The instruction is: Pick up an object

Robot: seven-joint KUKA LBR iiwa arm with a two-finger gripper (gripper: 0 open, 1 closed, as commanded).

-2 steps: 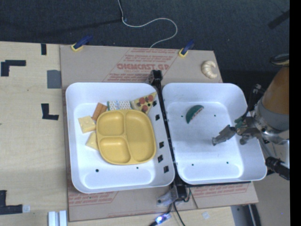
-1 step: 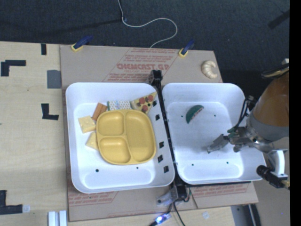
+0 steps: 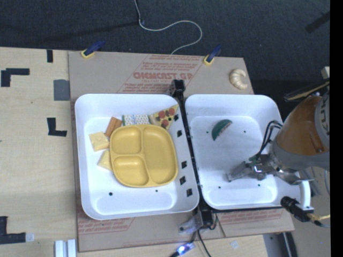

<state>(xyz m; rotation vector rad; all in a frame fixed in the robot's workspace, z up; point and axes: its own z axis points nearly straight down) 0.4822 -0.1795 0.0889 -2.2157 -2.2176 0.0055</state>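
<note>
A small green wedge-shaped object (image 3: 221, 128) lies in the right bin (image 3: 236, 197), toward its far side. My gripper (image 3: 231, 176) reaches in from the right and hangs low over the bin's near half, well below the green object and apart from it. In the left bin (image 3: 88, 143) a yellow divided plate (image 3: 143, 155) lies over several small pieces: a tan square (image 3: 98, 141), an orange-brown strip (image 3: 112, 126) and a patterned slice (image 3: 166, 114).
A cream shell-like lump (image 3: 239, 78) rests on the cardboard behind the right bin. A white cable (image 3: 171, 25) loops across the dark floor at the back. The bins' shared wall (image 3: 185, 143) carries black clips.
</note>
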